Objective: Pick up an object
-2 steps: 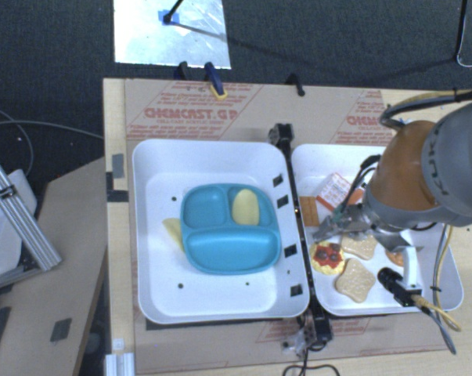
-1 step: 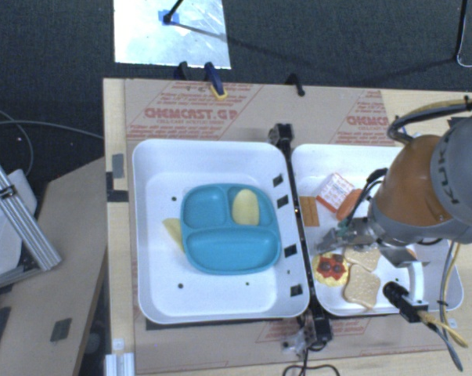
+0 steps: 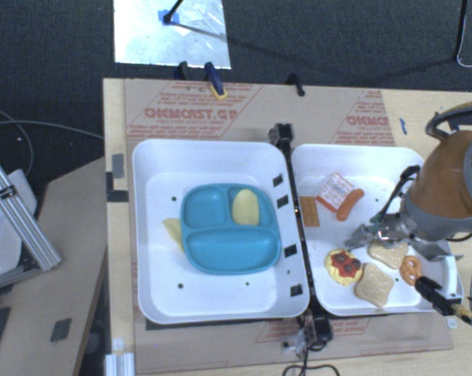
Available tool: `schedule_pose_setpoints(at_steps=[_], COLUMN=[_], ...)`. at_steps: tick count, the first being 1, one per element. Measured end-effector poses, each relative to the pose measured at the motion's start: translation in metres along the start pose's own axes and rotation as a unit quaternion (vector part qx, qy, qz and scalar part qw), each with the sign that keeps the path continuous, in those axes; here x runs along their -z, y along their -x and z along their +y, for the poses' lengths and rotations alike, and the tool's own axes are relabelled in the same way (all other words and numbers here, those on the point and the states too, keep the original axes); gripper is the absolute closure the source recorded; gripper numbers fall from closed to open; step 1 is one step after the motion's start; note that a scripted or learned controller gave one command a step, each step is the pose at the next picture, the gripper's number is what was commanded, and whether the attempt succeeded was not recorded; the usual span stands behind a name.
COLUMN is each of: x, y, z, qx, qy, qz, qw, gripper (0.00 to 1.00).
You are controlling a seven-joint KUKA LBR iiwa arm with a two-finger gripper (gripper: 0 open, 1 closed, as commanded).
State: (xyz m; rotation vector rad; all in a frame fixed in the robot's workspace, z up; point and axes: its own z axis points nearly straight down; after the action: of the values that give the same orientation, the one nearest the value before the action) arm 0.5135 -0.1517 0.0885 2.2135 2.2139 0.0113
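The right bin (image 3: 353, 153) holds several toy foods: a red-and-white packet (image 3: 335, 188), a sausage (image 3: 350, 204), a brown wafer (image 3: 308, 211), a small pizza (image 3: 344, 265), two bread slices (image 3: 374, 285) (image 3: 389, 253) and a pretzel (image 3: 411, 269). My gripper (image 3: 370, 236) hangs low over the right half of this bin, just above the pizza and beside the upper bread slice. The arm's grey and orange wrist (image 3: 447, 190) covers the bin's right edge. No item is visibly held.
The left bin (image 3: 153, 210) carries a blue divided plate (image 3: 229, 229) with a yellow piece (image 3: 246, 207) in its upper right compartment. A pale yellow piece (image 3: 173, 230) lies left of the plate. A black divider (image 3: 292, 218) runs between the bins.
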Motion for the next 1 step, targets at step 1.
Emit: schedule_pose_setpoints(at_steps=[1], x=[0.0993], y=[0.0052], z=[0.0157], qx=[0.002], qy=[-0.002], qz=[0.000], qw=[1.0000], gripper=[0.00])
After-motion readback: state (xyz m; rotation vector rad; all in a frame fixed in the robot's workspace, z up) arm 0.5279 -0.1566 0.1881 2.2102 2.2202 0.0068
